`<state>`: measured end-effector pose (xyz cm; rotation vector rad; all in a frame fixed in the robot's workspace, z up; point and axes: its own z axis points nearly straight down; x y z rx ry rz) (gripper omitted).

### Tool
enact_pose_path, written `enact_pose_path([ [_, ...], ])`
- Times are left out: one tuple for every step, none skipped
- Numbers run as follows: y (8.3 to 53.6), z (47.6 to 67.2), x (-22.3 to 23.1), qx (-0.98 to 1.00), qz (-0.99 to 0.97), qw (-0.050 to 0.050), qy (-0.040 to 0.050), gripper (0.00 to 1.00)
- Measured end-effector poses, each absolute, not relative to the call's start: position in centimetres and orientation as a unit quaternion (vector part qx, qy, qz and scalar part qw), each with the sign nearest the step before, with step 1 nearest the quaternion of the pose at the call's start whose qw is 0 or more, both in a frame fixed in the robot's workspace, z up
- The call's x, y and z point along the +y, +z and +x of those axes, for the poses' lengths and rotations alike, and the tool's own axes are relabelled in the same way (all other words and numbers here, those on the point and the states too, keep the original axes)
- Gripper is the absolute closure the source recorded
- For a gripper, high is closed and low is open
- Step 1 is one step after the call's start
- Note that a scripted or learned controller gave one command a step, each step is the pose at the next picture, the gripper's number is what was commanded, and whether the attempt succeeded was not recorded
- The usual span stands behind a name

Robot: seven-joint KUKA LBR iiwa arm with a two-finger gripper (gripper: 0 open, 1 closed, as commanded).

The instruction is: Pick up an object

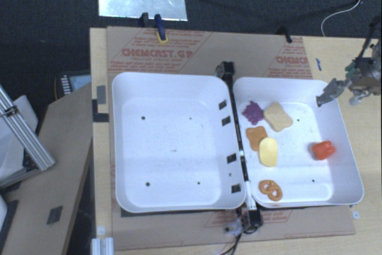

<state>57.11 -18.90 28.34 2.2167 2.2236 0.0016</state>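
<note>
Banana [268, 151] lies lengthwise up-down beside orange wedge [256, 136].

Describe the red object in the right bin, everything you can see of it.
The red object is a small, rounded, blocky lump, orange-red with a faint sheen, plastic by the look of it. It lies on the floor of the right bin, toward that bin's right wall, apart from the other items. Nothing touches it. Finer detail is too blurred to make out.

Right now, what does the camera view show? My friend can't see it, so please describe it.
Two white bins sit side by side; the right bin holds a purple piece, a beige bread slice, an orange piece, a yellow piece, a pretzel and a red piece. The robot's hand hovers at its far right corner.
</note>
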Motion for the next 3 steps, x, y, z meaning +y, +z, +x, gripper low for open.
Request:
enact_pose_path([
  [48.1, 62.2, -20.6, 0.709, 0.705, 0.009, 0.0039, 0.00],
  [53.9, 63.5, -12.1, 0.711, 0.703, 0.004, 0.0034, 0.00],
  [53.5, 62.0, -6.9, 0.709, 0.705, 0.001, 0.0009, 0.00],
])
